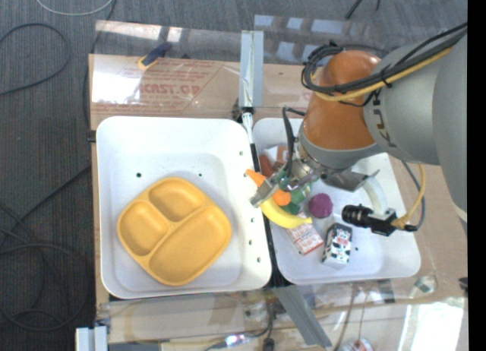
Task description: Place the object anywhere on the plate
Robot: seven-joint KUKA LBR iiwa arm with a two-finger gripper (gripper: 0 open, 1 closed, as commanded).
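A yellow plate (175,229) with three compartments lies in the left bin (152,144), towards its front. My gripper (284,184) hangs low over the left part of the right bin (395,254), just right of the wall between the bins. Directly under it sits a cluster of toy food: a banana (285,217), a small orange piece (282,198) and something green (288,184). An orange carrot (256,177) lies at the bin's left rim beside the gripper. The wrist hides what lies behind the cluster.
A purple ball (320,205), a red and white packet (307,241) and a small cow-patterned carton (339,245) lie in the right bin's front half. A black cable plug (367,216) and a yellow cable (416,197) hang to the right.
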